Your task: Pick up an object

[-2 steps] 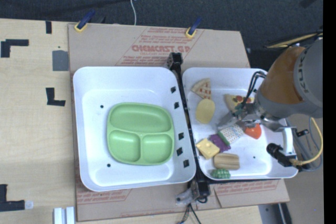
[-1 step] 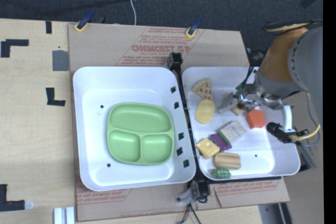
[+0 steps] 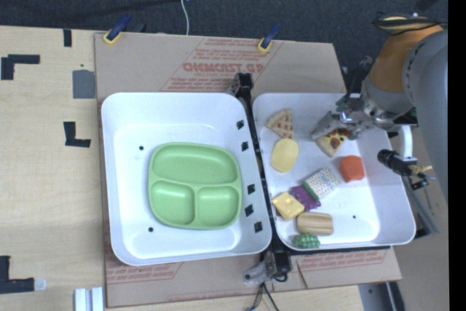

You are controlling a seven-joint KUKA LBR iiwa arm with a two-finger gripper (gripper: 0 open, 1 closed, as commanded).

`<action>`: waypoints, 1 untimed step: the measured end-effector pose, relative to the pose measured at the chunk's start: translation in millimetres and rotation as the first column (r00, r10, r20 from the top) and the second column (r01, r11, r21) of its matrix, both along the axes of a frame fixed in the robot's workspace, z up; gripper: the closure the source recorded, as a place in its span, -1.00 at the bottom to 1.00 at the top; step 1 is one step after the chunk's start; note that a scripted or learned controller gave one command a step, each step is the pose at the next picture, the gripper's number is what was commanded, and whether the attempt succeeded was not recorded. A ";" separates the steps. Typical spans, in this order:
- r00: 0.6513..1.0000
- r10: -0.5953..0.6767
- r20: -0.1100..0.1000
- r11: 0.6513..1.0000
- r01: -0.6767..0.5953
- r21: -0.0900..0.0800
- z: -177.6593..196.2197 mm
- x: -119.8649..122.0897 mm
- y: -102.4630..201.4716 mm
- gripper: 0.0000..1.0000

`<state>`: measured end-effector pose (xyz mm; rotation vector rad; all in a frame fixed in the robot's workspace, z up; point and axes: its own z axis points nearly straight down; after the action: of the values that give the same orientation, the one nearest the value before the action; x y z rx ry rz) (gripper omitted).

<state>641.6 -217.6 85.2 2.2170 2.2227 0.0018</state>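
Observation:
The right bin [image 3: 378,226] holds several toy foods. Among them are a waffle-like wedge [image 3: 281,123], a pale yellow oval piece [image 3: 285,154] and a red-orange piece [image 3: 352,168]. A striped white block [image 3: 321,182], a purple piece [image 3: 304,197] and a yellow cheese block [image 3: 287,206] lie nearer the front. A tan bread roll [image 3: 314,223] and a green piece [image 3: 307,241] sit at the front edge. My gripper [image 3: 339,124] hangs low at the bin's back right, right over a small brown-and-yellow piece [image 3: 333,143]. Nothing visibly lifted hangs from it.
The left bin [image 3: 124,120] bears a green divided plate [image 3: 195,184]. A black divider [image 3: 251,156] runs between the bins. Both bins rest on cardboard [image 3: 218,65] clipped at the back. The arm [image 3: 400,69] comes in from the right over the right bin's far corner.

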 end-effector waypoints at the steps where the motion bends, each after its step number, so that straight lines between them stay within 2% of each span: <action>1: 1.000 -0.003 -0.004 1.000 0.003 0.001 0.7 -98.5 21.2 -1.00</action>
<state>543.1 -196.3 85.9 2.2235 2.2214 -0.0016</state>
